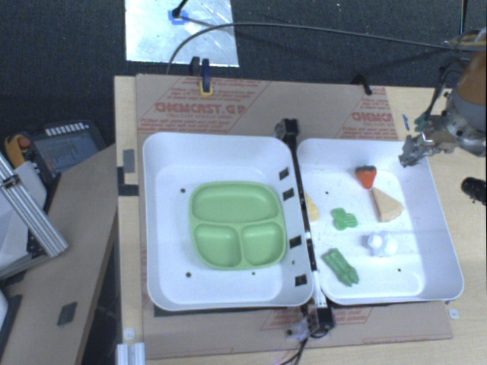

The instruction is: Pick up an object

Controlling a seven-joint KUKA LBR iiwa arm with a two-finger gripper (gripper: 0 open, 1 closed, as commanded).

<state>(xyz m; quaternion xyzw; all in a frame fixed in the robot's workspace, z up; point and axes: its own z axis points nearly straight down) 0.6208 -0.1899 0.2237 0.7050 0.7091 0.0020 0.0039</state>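
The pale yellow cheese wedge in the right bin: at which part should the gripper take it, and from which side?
Probably across the two long flat sides of the pale yellow cheese wedge, near its wider lower end, coming straight down from above. It lies flat on the right white bin floor with its narrow tip toward the orange strawberry-like toy, apart from its neighbours. The gripper hovers at the bin's far right corner.
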